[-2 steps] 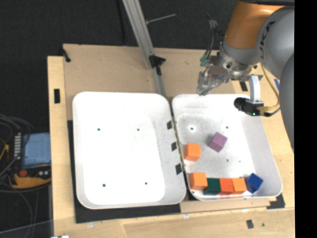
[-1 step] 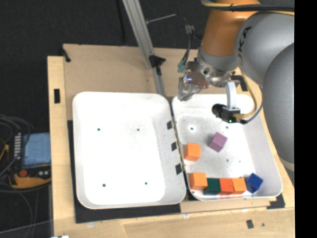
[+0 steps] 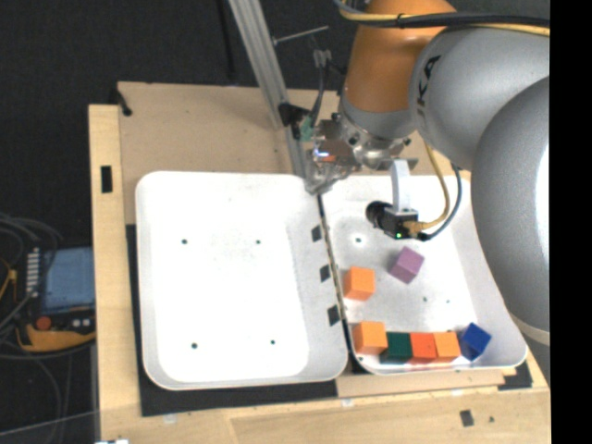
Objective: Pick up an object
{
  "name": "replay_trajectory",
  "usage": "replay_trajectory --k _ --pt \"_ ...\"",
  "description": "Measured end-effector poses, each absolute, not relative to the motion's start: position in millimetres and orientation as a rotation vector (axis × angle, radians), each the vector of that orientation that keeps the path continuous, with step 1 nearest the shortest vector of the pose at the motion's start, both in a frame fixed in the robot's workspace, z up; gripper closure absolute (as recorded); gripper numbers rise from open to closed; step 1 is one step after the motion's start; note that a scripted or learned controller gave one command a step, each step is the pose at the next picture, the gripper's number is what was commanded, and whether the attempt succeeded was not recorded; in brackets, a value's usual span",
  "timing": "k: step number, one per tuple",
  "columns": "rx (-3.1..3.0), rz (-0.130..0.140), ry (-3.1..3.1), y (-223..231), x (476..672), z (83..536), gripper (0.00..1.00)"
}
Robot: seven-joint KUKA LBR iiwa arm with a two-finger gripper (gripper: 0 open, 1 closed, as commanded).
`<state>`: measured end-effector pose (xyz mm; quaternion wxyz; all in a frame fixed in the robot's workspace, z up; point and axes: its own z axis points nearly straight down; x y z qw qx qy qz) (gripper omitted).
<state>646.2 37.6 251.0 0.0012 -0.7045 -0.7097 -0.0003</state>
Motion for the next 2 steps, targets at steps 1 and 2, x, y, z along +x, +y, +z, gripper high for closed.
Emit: replay_trajectory --k 1,2 --pt "-2.211 0.002 -2.228 89.4 635.2 249.8 1.00" --pt "-2.214 -0.002 -2.228 95.4 640.0 244.3 1.00"
